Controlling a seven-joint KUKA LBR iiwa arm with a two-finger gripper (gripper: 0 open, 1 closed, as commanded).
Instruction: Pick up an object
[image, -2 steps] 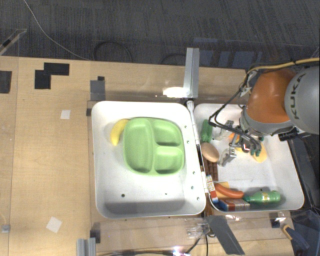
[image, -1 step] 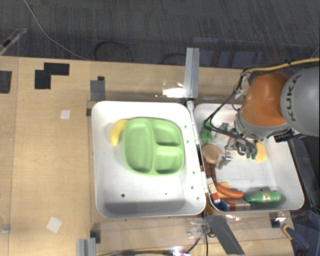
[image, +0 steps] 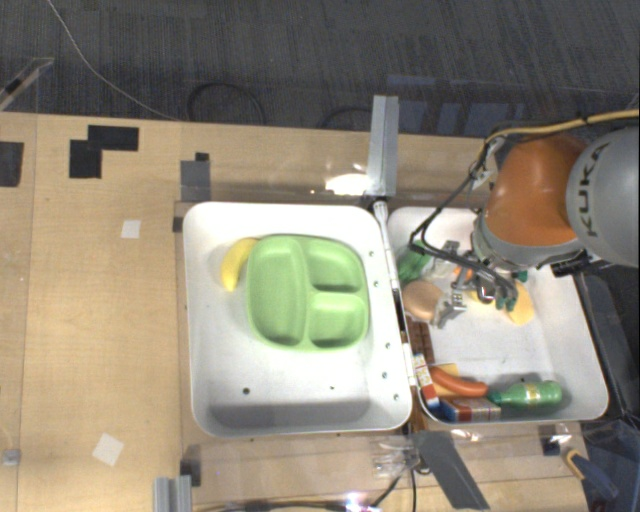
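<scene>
Where the arm (image: 600, 190) bends over the right bin (image: 560, 345), "KU" reads.

Green bottle (image: 527, 395) on its side by an orange-red piece (image: 457, 381), perhaps a pepper, right bin's near edge.

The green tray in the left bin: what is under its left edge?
A yellow banana sticks out from under the green tray. The tray covers its other end, and whatever else lies beneath.
</scene>
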